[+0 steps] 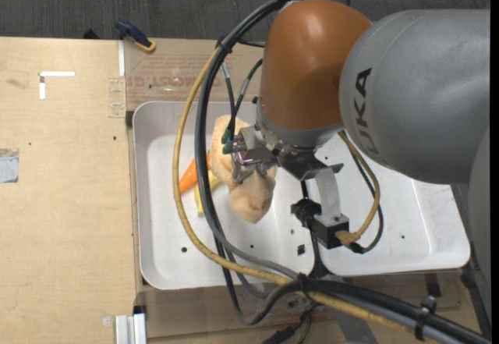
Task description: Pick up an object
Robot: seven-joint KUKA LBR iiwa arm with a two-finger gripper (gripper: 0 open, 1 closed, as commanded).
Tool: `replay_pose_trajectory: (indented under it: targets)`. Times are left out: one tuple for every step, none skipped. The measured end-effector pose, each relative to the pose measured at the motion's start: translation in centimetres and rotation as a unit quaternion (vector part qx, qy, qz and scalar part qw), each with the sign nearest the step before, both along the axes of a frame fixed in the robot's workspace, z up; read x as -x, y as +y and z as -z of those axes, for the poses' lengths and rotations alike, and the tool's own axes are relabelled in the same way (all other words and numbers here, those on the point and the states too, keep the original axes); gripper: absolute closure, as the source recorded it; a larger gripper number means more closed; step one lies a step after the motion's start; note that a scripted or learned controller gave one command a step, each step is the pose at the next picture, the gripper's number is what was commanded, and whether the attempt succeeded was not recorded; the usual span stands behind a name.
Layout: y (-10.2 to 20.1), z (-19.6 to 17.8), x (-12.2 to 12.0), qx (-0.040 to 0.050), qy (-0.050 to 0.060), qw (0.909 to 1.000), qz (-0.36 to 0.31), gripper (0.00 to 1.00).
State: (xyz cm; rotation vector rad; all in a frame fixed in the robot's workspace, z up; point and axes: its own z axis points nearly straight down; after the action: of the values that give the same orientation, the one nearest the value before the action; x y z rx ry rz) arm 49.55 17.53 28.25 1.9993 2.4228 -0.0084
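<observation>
The arm point(374, 93), grey with its orange band, reaches in from the right and covers much of the two bins. The worktop point(62, 179) is a pale wooden board lying left of the bins. The left bin point(156, 202) is white and shallow; the right bin point(421, 233) adjoins it and is mostly hidden under the arm. Black and yellow cables point(195, 179) loop from the arm across the left bin. The hand point(251, 157) hangs over the left bin, just under the orange band; whether it is clenched or released I cannot tell. A tan lumpy object point(249, 194) lies in the left bin, right at the hand. An orange carrot-like piece point(188, 175) lies left of it, against the yellow cable.
</observation>
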Motion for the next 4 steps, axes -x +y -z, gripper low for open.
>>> replay_pose_trajectory:
  targets:
    - [3.7,6.6,-1.7,0.0006,0.001,0.9946,0.104,1.00]
    - [5.2,8.8,0.5,0.0021,0.000,0.9263,0.377,1.00]
    - [5.2,0.5,-0.9,0.0006,0.000,0.9942,0.107,1.00]
    - [5.2,0.0,0.2,0.0004,0.001,0.9999,0.012,1.00]
